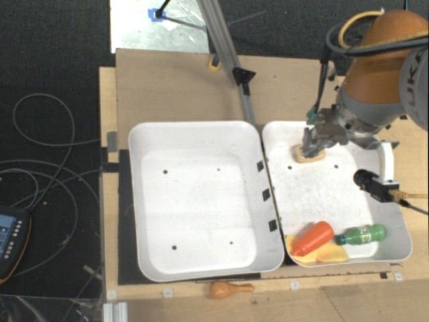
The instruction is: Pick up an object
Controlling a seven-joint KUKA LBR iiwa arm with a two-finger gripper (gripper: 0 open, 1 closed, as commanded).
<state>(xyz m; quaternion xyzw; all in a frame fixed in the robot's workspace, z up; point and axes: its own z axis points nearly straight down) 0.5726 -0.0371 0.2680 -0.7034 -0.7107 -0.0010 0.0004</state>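
Down in the far part of the right shallow white plastic bin (395,200), with the grey two-finger gripper (312,143) set right over a small flat tan block, wood-like (310,155), and touching or nearly touching its top. Cannot tell whether the claw is spread or pressed together, nor whether the block sits between its tips. Likely trouble: too thin and low a piece for a sure pinch, so tips could scrape the hard bin floor, skid off the edges, or push the block toward the far wall instead of lifting it. Smooth, slightly speckled bin bottom, little friction to hold the piece in place. Well apart, at the near right corner: a glossy orange carrot-shaped plastic toy (312,237) lying on a soft yellow cloth-like piece (332,254), beside a small green plastic bottle with white cap (362,234) lying on its side, round and prone to roll. Outside the bins, on the near bench edge, a tan pear-shaped wooden object (230,288).
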